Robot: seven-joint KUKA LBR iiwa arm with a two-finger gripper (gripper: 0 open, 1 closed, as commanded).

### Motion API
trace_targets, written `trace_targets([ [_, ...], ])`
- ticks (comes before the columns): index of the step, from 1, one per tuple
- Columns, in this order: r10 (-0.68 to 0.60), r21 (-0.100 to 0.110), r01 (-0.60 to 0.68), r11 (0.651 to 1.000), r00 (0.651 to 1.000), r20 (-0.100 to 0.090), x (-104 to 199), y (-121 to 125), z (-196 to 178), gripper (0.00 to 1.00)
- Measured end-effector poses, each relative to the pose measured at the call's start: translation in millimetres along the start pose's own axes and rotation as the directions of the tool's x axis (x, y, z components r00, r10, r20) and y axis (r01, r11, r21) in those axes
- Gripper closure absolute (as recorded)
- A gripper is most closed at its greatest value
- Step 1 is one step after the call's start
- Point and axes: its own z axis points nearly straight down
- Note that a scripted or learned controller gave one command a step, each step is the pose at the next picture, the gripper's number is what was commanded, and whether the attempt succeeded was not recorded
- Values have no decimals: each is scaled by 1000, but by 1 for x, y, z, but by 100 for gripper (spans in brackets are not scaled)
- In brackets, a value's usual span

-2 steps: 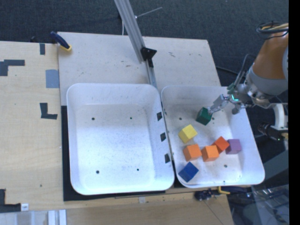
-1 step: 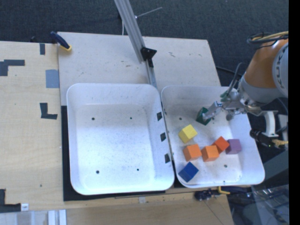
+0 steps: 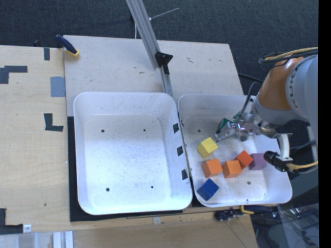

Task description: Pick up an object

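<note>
the two-finger pincer (image 3: 223, 129) hangs over the right-hand shallow white plastic bin (image 3: 192, 107), tips angled down and to the view's left. whether its fingers stand wide or narrow cannot be told at this size, and nothing is seen between them.

nearest candidate: a small yellow cube (image 3: 207, 146), just below and slightly left of the tips, apart from them.

risks, as judged: the tips sit off-centre from the yellow cube, so a straight descent may clip an edge and push it aside. the blocks further below are crowded, so a closing finger could wedge between neighbours or lift none.

count: one yellow cube; three orange cubes (image 3: 212, 167), below the tips; one purple cube (image 3: 258, 161), below and right; one blue cube (image 3: 208, 189), furthest below. six in all. two bins.
</note>
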Motion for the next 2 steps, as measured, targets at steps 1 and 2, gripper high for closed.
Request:
trace_targets([
  [1, 0, -4, 0, 1000, 1000, 1, 0, 0, 2, 0],
  [2, -1, -4, 1, 1000, 1000, 0, 1, 0, -8, 100],
])
